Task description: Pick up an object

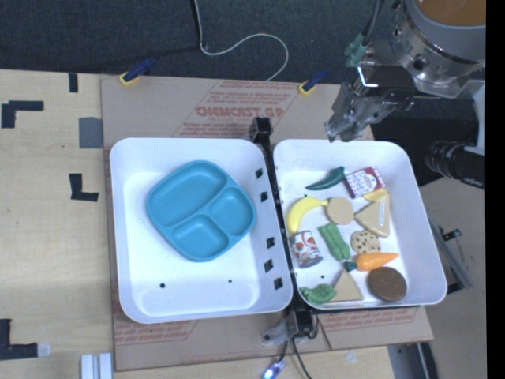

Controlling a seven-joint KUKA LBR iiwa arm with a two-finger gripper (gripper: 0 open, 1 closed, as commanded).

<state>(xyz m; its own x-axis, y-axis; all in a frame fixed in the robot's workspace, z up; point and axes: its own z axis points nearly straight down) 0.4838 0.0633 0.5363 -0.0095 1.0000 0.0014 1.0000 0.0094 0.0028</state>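
Nearest the camera, along the front of the right bin [418, 212], lie a round brown cookie [387, 283], a tan wedge [348, 287] and a green leafy piece [319, 294]. Just behind them sit an orange carrot [372, 261], a small can [306, 248] and a green pod [334, 241]; farther back are a yellow banana [301, 210], a dark green pepper [326, 180] and a red-and-white carton [364, 182]. The left bin [134, 212] holds a blue divided plate [200, 209]. At the far side the pincer [348, 123] hangs above the right bin's back rim, holding nothing; whether it is open or closed cannot be told, since its tip is dark and blurred. The toys are crowded, so a clean pick probably means dropping straight onto one with space around it, such as the pepper or cookie. The arm's upper part is cut off by the frame.
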